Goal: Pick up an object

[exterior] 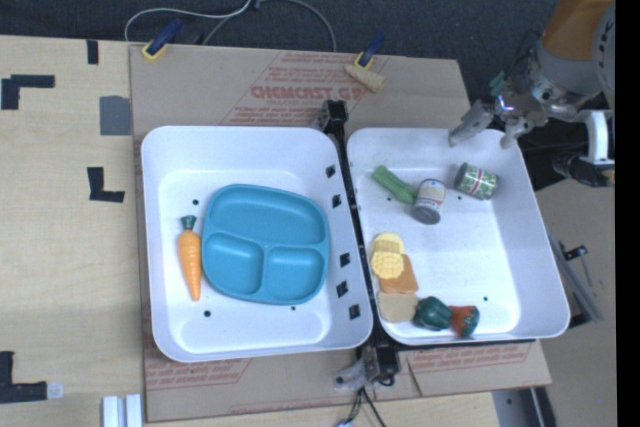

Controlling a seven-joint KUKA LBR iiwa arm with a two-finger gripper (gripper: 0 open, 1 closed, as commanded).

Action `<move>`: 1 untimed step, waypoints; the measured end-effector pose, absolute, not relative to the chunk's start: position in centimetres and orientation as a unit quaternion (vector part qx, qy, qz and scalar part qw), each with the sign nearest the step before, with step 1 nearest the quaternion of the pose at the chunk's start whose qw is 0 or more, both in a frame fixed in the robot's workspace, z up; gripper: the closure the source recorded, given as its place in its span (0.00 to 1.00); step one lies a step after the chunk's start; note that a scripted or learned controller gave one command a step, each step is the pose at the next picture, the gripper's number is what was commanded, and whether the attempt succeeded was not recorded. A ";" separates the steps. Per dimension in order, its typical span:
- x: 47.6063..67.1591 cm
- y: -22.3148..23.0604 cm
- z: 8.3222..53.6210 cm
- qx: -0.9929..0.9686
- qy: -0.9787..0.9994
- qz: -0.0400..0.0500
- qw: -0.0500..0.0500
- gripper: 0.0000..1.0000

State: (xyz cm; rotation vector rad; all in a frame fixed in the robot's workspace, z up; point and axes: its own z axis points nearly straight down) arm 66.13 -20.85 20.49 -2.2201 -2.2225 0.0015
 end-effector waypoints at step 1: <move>64.0 -21.6 12.1 -0.706 -0.708 -0.001 -0.002 0.00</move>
